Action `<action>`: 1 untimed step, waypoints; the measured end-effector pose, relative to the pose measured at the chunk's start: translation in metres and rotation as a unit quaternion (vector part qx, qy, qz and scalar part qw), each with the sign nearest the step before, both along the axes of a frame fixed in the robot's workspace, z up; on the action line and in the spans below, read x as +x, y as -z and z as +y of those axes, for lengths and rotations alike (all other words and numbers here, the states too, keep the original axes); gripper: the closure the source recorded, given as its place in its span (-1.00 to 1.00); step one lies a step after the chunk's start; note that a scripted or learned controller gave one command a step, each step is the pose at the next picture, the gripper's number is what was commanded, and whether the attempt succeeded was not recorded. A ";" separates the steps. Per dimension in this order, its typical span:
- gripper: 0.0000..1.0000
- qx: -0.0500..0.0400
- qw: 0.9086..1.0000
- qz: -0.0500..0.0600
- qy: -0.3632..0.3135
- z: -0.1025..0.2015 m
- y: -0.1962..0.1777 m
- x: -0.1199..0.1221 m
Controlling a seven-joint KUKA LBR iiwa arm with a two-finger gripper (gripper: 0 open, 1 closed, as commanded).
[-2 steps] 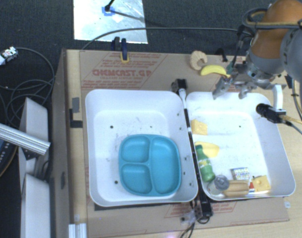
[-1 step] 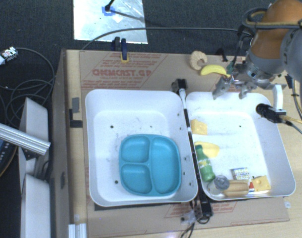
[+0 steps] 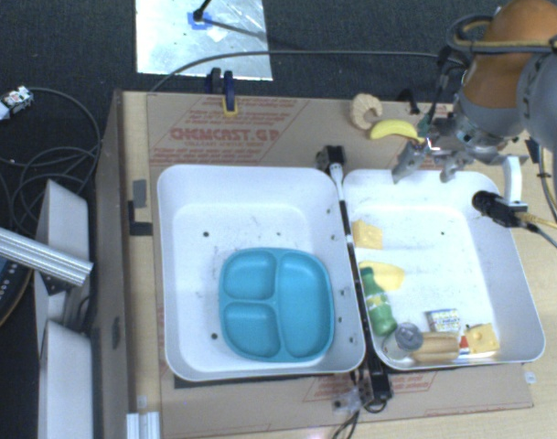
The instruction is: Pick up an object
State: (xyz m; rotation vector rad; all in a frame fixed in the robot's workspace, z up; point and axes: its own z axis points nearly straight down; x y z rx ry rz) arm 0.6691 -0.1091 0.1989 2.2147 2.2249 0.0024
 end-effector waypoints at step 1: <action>-1.00 0.000 1.000 0.000 0.000 0.000 0.000 0.000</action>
